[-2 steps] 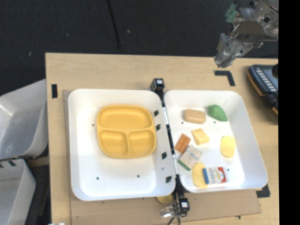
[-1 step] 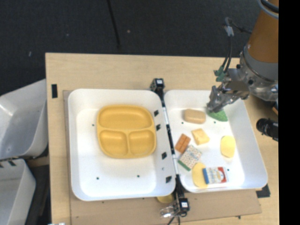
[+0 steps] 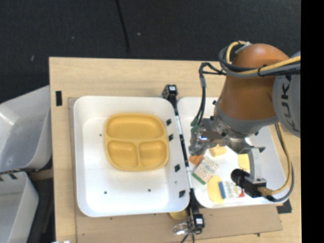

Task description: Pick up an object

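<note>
The wooden surface [image 3: 61,75] is seen carrying two white bins side by side. The left bin [image 3: 91,186] is occupied by a yellow divided tray [image 3: 136,140] lying flat near its middle. The right bin [image 3: 273,161] is largely covered by the arm [image 3: 250,85], which is lowered over its left part. The hand [image 3: 200,140] is placed low by the divider between the bins; whether it is open or closed cannot be told, and nothing is seen gripped. Small objects are scattered just below it: a patterned card [image 3: 205,172], a yellow and blue item [image 3: 223,190], a pale yellow block [image 3: 244,161].
</note>
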`<state>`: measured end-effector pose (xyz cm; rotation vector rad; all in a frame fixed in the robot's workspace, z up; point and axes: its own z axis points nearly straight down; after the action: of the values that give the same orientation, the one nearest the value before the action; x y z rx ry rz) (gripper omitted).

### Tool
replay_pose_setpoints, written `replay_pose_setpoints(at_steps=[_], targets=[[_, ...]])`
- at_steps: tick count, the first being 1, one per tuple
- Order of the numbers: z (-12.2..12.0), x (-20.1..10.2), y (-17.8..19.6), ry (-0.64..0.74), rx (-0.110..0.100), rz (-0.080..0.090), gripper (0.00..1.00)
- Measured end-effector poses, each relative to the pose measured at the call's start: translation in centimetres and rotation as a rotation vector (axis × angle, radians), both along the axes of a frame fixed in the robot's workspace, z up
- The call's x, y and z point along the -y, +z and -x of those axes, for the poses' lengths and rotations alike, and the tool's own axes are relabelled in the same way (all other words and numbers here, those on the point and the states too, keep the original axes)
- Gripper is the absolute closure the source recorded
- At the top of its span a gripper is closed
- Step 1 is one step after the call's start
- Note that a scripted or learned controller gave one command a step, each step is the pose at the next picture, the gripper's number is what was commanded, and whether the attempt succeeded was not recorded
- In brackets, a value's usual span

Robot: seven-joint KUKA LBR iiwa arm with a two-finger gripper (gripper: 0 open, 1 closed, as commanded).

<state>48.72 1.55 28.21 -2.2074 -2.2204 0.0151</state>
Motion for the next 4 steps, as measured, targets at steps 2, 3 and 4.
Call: replay_pose_setpoints(at_steps=[2, 3, 4], targets=[[-1.9, -1.1, 7.2, -0.007, 0.016, 0.001, 1.00], [-0.4, 4.6, 1.3, -0.009, 0.012, 0.002, 1.00], [-0.3, 5.5, 14.8, -0.003, 0.032, 0.002, 1.00]])
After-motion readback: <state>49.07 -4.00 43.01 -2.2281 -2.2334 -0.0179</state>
